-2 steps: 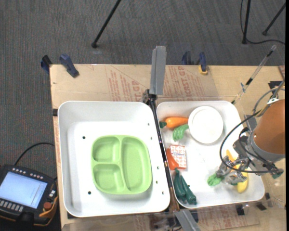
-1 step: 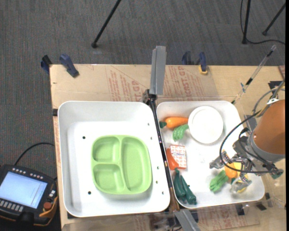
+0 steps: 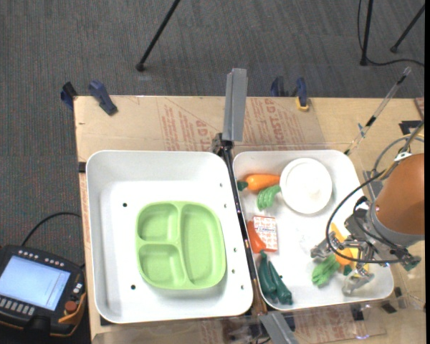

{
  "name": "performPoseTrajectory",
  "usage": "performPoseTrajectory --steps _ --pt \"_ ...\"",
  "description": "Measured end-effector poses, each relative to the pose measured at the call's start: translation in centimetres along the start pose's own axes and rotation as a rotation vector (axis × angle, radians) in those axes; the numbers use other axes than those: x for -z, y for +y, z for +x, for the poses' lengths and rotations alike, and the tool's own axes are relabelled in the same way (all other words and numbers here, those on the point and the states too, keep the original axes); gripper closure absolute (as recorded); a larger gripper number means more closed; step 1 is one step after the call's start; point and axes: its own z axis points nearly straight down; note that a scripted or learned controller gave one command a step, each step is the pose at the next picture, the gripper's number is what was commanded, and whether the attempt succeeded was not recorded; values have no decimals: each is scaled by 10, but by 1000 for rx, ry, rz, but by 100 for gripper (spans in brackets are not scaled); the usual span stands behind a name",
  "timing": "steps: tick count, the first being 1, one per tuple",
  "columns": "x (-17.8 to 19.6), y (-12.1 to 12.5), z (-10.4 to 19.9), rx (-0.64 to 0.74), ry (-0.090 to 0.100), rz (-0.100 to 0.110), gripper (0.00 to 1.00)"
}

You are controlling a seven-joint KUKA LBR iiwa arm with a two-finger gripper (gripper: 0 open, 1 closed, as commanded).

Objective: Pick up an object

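**Arm parked over the right bin, hand down by the veggies**

Starting at 9 o'clock: there's a teach pendant (image 3: 30,287) with a lit screen sitting on the carpet, off the table's (image 3: 158,124) corner. The table itself is covered in cardboard, with blue clamps along its far edge.

Left bin (image 3: 100,185) holds one thing, a light green divided plate (image 3: 180,245) with three compartments, lying flat roughly in the middle of the bin.

Between the two bins at 12 o'clock a grey post (image 3: 235,106) stands up.

The right bin (image 3: 344,160) is the busy one. Near its 11 o'clock corner there's a toy carrot (image 3: 260,182), with a small pale green veggie (image 3: 269,196) just beside it. A white round bowl (image 3: 306,185) sits at the bin's 12 o'clock. Along the left wall there's an orange-and-white packet (image 3: 266,233), and below that, at 7 o'clock, a dark green piece (image 3: 274,280) lying lengthwise.

Over at the bin's 4 o'clock corner the hand (image 3: 342,264) is down low, with the orange wrist band (image 3: 410,196) above it. A yellow-orange item (image 3: 344,249) and a bright green leafy piece (image 3: 322,273) are right at the hand, touching or nearly so. Honestly I can't tell whether the fingers are spread or pinched on anything, too much metal and cable in the way.
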Motion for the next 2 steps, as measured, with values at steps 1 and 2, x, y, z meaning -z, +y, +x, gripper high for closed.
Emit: performPoseTrajectory --steps 1,2 --pt "10 1 -3 1 -4 0 100" --pt "50 18 -83 40 -6 6 100"
